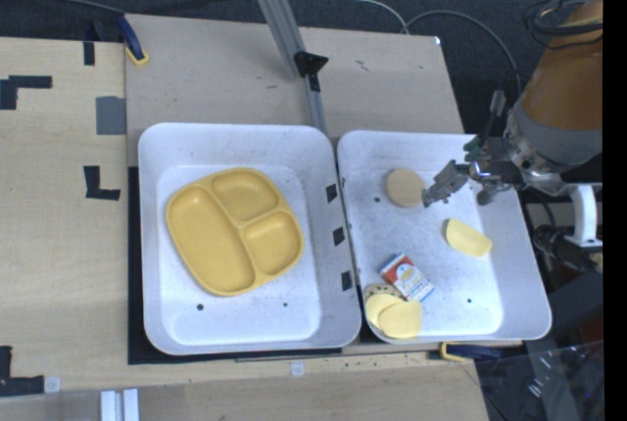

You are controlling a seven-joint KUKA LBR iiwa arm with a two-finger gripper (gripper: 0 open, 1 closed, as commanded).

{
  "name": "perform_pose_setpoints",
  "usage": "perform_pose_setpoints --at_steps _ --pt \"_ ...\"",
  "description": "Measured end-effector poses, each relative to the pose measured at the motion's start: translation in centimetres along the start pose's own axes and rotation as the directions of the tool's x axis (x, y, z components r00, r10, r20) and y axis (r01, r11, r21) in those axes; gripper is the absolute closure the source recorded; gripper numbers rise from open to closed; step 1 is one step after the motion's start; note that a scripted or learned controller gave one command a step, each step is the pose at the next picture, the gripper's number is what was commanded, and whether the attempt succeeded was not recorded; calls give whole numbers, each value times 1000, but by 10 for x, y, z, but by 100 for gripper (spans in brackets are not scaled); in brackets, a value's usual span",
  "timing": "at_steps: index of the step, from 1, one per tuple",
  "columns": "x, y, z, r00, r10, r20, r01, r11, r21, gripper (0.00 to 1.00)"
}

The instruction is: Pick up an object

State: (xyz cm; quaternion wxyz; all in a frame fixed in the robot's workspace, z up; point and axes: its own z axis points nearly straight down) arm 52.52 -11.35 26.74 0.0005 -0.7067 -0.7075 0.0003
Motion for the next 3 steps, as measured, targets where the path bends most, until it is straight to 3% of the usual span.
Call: perform_pose_setpoints --at_steps 1,2,3 --pt "1 93 -49 1000 -3 2 3 1000 -9 0" --pt "62 152 -71 1000 -7 0 7 1000 -6 0" --pt "-41 155 -116 1000 6 5 -6 1000 -4 0"
